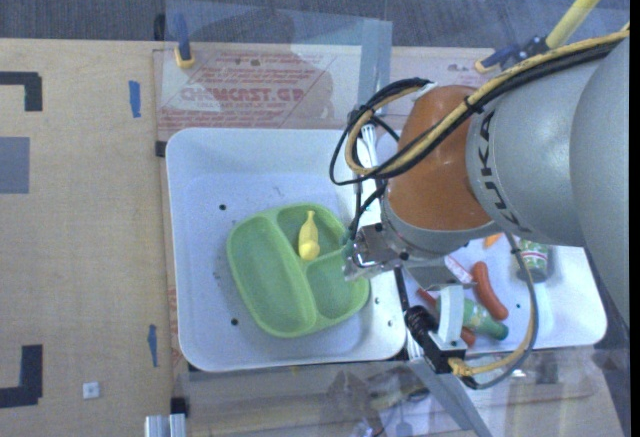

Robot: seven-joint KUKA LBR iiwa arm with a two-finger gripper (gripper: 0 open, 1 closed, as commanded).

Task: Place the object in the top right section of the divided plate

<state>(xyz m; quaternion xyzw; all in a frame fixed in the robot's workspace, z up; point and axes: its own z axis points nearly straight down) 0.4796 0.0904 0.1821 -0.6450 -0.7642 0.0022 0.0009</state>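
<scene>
Pale plywood forms the bench [80, 255], marked with black corner brackets and short strips of blue tape, and beyond its far edge lies grey ribbed flooring. Taking the green divided plate [270, 300] as landmark: it is a rounded, glossy plastic dish with raised ridges splitting it into one long section and two smaller ones. It sits in the left white bin [200, 185], a shallow smooth tray with rounded corners, leaving bare white floor beyond the plate's far and left sides, while its near rim comes close to the bin's near wall. A small yellow banana-shaped toy [309, 235] lies in the plate's upper right section, long and curved, just inside the rim.

At the plate's right edge hangs the gripper [355, 255], a metal block under the arm's orange band [435, 165]; black and yellow cables [375, 140] loop around the wrist. Whether the claw is wide or narrow cannot be told. Right of the plate, the right white bin [575, 310] holds a red sausage-shaped toy [488, 290], a green piece [487, 327] beside it and a small jar-like item [532, 260], partly hidden by the arm.
</scene>
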